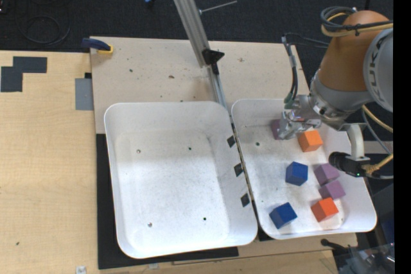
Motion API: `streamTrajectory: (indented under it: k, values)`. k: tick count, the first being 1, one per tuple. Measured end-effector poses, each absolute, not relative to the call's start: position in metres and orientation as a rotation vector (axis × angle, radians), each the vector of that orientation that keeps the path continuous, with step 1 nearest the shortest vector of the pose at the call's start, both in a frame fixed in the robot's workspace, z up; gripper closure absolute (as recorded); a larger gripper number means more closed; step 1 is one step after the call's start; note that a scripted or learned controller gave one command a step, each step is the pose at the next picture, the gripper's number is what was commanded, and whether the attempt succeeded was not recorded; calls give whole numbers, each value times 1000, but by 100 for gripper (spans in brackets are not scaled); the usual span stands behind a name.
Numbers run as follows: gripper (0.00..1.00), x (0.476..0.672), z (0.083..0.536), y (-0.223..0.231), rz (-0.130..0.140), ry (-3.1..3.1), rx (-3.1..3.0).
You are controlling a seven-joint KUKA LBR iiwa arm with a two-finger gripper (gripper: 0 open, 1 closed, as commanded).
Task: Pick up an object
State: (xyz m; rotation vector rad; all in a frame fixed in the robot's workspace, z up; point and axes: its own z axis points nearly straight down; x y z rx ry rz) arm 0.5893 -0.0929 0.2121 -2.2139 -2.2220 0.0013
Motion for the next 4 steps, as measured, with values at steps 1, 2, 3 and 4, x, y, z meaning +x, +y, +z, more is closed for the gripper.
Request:
streamTrajectory:
  k: [1,2,3,4]
  values:
    - [100,602,206,-45,1,-2224,-2215]
    - [100,614,204,8,-1,-2224,-2215]
    - [100,626,210,49,0,-2224,-2216]
    - [100,648,222,87,-2,-2225,-2217]
